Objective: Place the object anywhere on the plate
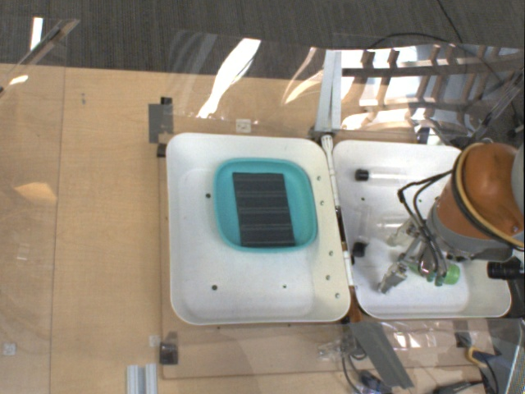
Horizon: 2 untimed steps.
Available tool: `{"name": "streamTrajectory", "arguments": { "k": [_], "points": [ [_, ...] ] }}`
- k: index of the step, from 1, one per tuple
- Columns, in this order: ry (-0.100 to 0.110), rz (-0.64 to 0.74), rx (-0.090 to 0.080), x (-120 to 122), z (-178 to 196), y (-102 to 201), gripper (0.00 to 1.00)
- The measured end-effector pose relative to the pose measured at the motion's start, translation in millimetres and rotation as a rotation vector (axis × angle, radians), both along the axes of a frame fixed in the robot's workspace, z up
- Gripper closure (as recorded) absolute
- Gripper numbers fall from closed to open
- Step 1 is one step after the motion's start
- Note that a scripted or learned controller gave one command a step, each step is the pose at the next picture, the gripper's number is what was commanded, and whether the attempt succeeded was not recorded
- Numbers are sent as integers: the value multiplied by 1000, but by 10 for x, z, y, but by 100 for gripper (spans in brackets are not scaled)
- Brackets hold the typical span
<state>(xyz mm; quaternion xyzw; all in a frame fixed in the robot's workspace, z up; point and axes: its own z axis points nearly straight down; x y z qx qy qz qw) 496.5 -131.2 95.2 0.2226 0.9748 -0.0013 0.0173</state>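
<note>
Camera view: two white bins are being seen side by side. The left bin is holding a teal plate, which is carrying a dark ribbed mat at its centre. The right bin is being entered by the arm from 3 o'clock. The gripper is being held low over the bin floor, toward 5 o'clock of that bin. A small green object is being seen just beside the gripper, at its 3 o'clock, near the bin's lower edge. Whether it is lying on the floor or is being pinched cannot be told; the finger state cannot be told either, as the parts are tangled with cables and glare. A small black item is lying at 10 o'clock of the right bin, well apart from the gripper.

Step in hand, as judged: the pick is being attempted, transfer not yet begun; the plate is well apart at 9 o'clock. The next move is calling for a secure hold on the green object, a lift clear of the divider between the bins, then travel toward 9 o'clock and a release over the plate.
</note>
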Motion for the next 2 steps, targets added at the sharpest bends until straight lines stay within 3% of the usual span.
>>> {"name": "streamTrajectory", "arguments": {
  "k": [1, 2],
  "points": [
    [-2, 13, 1, 4, 2, 405, 0],
    [23, 100, 5, 230, 753, -423, 0]
  ]
}}
